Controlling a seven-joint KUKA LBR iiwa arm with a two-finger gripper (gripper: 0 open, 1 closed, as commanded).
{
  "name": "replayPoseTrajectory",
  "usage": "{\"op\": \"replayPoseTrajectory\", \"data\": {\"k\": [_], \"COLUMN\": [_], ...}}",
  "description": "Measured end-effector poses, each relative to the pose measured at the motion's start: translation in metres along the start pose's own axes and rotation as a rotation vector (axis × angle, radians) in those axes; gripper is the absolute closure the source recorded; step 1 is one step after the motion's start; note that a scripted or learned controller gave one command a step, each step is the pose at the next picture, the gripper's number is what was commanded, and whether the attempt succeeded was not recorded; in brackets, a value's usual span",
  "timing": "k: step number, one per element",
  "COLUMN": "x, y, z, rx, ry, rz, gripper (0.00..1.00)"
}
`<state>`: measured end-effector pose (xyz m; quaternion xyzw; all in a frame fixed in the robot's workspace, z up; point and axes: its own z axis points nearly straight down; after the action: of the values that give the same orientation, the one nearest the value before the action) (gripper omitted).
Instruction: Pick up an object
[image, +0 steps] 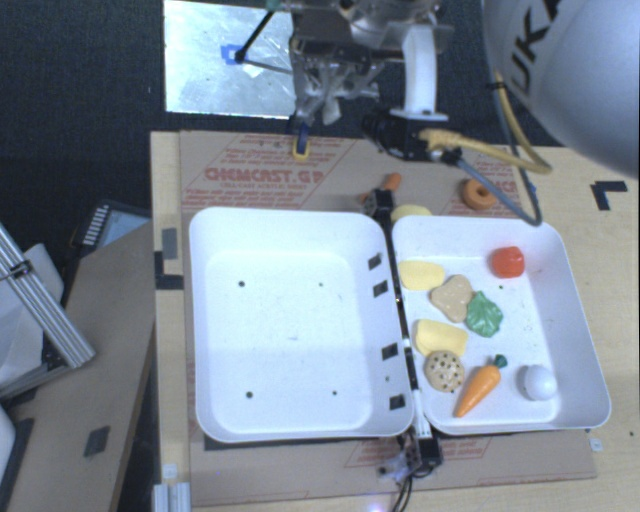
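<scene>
The right bin holds several toy foods: a red tomato, a green leaf, a tan biscuit, two yellow pieces, a speckled cookie, a carrot and a white egg. My gripper hangs high at the top of the view, behind the left bin and far from the foods. A small yellow and blue piece shows just below it; whether it is held is unclear.
A brown donut, a small orange piece and a pale yellow piece lie on the cardboard behind the right bin. Yellow and grey cables trail from the wrist. A metal frame stands at the left.
</scene>
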<state>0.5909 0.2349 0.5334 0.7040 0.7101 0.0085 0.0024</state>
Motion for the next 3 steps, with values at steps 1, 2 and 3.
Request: {"op": "replayPoseTrajectory", "data": {"k": [1, 2, 3], "x": [-0.001, 0.000, 0.000], "y": [0.003, 0.003, 0.004], "z": [0.011, 0.000, -0.011], "rx": [0.013, 0.010, 0.009], "ry": [-0.008, -0.006, -0.006], "rz": [0.003, -0.001, -0.007], "gripper": [0.00, 1.00, 1.00]}}
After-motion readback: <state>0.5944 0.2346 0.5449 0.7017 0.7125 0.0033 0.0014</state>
